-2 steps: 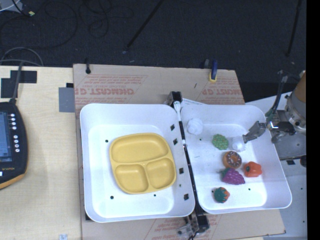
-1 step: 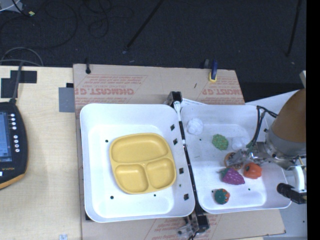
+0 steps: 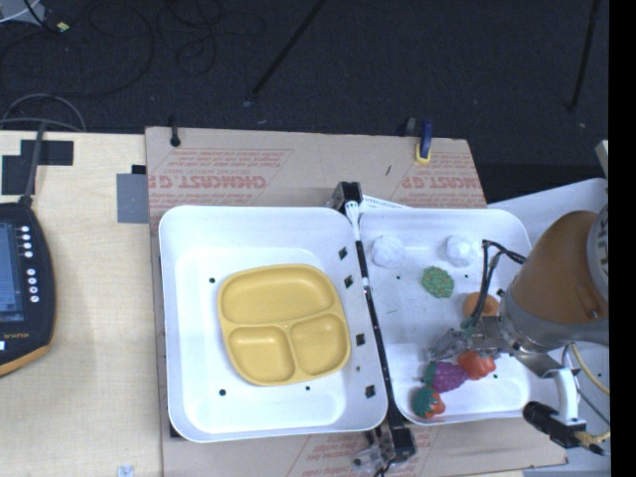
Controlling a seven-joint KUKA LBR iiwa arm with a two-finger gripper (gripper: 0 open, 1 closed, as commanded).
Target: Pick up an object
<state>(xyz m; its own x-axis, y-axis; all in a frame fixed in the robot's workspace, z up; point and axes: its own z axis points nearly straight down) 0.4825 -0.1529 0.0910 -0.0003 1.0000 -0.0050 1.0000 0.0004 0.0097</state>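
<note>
Reaching into the right bin (image 3: 507,229), the arm (image 3: 561,281) had its gripper (image 3: 459,349) low among the toys.

Honestly couldn't tell from this angle whether it was gripping anything. It sat right by a purple toy (image 3: 447,375) and a red-orange one (image 3: 477,365), with a small green-and-red piece (image 3: 428,401) just below. A green lump (image 3: 436,282) and two white objects (image 3: 387,251) lay farther up. The left bin (image 3: 189,316) held a yellow divided tray (image 3: 283,323).
</note>
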